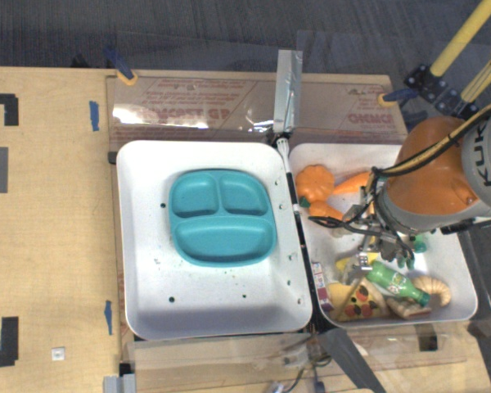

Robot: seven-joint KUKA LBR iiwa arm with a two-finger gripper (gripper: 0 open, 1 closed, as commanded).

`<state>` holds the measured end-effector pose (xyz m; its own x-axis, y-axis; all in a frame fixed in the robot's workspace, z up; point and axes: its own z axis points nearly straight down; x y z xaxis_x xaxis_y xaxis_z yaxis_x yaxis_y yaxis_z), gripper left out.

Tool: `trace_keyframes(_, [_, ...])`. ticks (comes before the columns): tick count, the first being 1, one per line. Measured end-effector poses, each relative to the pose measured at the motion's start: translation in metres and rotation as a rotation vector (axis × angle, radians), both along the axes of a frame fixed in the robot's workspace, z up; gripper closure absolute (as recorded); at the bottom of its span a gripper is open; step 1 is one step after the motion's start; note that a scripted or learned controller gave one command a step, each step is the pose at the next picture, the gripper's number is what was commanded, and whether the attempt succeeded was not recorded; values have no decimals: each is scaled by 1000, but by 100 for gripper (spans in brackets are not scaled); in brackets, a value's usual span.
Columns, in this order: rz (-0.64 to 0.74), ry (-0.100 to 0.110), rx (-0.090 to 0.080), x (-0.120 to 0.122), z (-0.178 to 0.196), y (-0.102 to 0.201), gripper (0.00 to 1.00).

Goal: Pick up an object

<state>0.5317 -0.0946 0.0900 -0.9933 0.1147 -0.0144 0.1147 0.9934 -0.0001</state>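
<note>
Overhead slanted view of the table (41, 219) with two shallow white bins side by side. The arm (442, 178), grey with an orange band, reaches in from the right over the right bin (462, 289). Its jaws (376, 256) hang low among the clutter there, masked by cables and wrist hardware; whether they stand wide, narrow or around anything cannot be told.

Just below and right of the jaws lies a green bottle (397, 283), tilted, its cap end nearest them. Beyond the bottle, further right, lies a tan bread-like piece (434, 289). Below and left of the jaws lies a yellow item with dark spots (356, 300). Above and left of the jaws sits an orange toy pepper (315, 184), with a carrot-like orange piece (352, 182) beside it.

Well to the left of the jaws, the left bin (147, 293) holds a teal divided plate (222, 218) with three compartments, lying flat near the bin's middle.
</note>
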Motion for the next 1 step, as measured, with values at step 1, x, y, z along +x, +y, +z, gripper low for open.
trace_keyframes(1, [-145, -3, 3, 130, 102, 13, 0])
